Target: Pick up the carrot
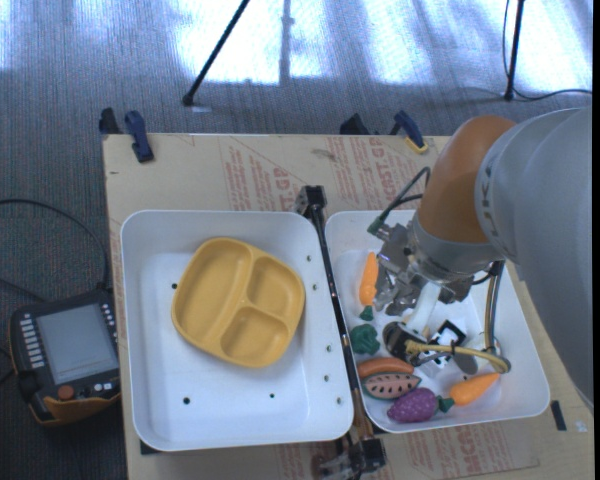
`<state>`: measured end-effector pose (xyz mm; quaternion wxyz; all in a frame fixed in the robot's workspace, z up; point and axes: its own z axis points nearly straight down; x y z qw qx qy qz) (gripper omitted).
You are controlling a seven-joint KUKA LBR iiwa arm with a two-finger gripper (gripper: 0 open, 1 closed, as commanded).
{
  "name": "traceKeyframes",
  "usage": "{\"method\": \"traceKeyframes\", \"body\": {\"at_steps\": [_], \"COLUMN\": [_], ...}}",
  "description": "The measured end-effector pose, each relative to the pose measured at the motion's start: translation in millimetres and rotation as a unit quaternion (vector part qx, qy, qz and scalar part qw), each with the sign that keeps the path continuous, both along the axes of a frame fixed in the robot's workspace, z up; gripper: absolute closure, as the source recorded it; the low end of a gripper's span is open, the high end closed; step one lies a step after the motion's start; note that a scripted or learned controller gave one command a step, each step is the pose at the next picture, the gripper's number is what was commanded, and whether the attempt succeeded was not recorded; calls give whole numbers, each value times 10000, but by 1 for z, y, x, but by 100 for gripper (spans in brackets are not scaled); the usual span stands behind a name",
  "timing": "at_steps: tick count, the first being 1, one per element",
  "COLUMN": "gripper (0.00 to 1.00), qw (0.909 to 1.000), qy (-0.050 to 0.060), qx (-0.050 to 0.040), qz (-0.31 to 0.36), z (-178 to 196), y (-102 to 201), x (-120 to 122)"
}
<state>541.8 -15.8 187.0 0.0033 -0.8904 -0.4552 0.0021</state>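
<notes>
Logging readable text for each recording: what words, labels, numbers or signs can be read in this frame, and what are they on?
No text can be read with confidence.
Brown cardboard sheet under the two white bins: faint red printed lettering and lines, seen upside down and too blurred to read.
Grey and orange handheld control pendant on the floor: its screen and buttons are too small to read.
Yellow three-compartment plastic plate: no marking visible.

Plate (pixel 238 301) in left bin (pixel 145 368)

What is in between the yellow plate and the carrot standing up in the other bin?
In the camera view, between the yellow plate and the carrot lie bare white floor of the left bin, then the two bins' rims and the dark strip between them.
</notes>
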Motion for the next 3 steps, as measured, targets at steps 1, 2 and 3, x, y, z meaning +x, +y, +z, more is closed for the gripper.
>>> {"method": "traceKeyframes", "body": {"at_steps": [1,2,3], "gripper": [100,100,100], "qw": [9997,9878,9528], "qy": [32,15,38], "qx": [1,-19,-31], "qz": [-254,-1557,-3037], "z": [-2,16,-2], "y": [40,35,74], "x": [-53,-33,-46]}}
